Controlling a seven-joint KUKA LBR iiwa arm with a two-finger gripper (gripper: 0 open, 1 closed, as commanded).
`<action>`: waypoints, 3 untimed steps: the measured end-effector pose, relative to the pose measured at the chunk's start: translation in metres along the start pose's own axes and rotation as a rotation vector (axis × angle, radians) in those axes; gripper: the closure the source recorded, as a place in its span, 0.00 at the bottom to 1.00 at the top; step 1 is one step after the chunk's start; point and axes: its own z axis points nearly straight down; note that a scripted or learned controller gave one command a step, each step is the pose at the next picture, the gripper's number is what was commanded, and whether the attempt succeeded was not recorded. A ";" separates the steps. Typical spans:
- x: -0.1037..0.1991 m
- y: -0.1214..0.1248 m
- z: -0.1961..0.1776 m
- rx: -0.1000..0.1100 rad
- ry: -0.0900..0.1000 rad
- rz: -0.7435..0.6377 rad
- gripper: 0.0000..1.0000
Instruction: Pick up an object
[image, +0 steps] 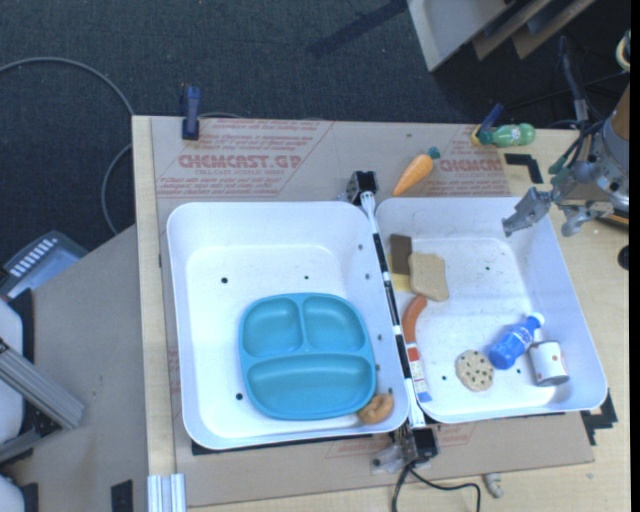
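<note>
The gripper (545, 212) hovers at the far right rim of the right bin (575, 300), fingers spread and holding nothing, clear of the blue bottle (513, 343) lying near the bin's near right corner

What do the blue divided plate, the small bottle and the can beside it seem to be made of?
Plate: probably plastic, since it is one even blue with a smooth matte look and softly moulded compartments.
Bottle: likely plastic, with a glossy blue body and a paler cap.
Can: seems to be metal, silvery grey with a dull sheen, though it is small.
</note>
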 end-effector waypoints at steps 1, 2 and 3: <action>0.023 -0.069 0.072 0.002 0.001 0.001 0.00; 0.013 -0.093 0.167 0.002 0.001 0.001 0.00; 0.069 -0.040 0.043 -0.001 0.000 -0.001 0.00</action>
